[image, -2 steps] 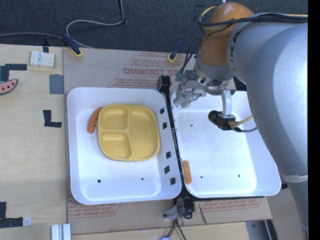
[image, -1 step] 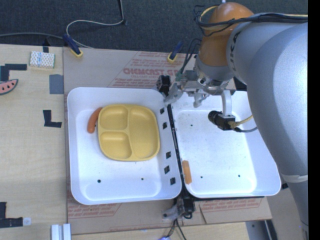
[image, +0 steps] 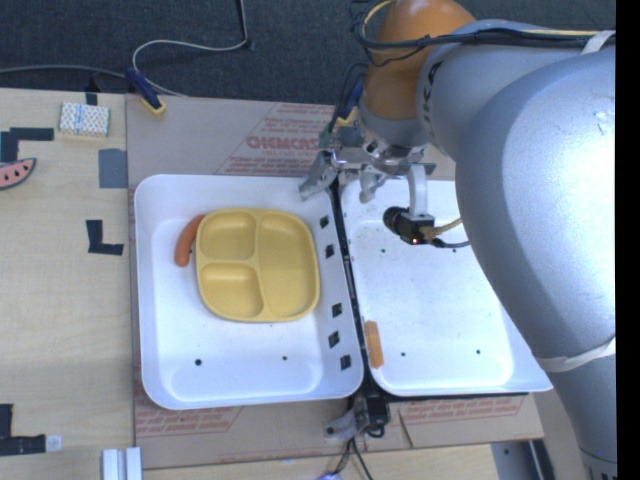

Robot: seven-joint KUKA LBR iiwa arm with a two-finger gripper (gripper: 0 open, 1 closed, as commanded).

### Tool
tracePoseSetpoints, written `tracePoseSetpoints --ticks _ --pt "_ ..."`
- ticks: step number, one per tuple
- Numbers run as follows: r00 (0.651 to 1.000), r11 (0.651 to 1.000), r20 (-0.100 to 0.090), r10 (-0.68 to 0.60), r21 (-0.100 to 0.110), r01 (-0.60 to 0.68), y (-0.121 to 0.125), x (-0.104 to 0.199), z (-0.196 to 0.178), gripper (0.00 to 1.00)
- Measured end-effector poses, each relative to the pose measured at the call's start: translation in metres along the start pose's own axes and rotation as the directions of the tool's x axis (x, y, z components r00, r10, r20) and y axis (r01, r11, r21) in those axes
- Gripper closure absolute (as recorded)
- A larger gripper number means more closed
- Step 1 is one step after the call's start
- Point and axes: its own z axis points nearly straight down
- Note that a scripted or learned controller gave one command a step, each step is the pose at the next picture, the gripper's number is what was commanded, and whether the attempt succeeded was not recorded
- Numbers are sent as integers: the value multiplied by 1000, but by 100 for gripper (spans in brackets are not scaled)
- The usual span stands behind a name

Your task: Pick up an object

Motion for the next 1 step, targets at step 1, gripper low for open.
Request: tracePoseSetpoints --ticks 1 --pt "1000 1000 3 -1 1 1 0 0 -10 100"
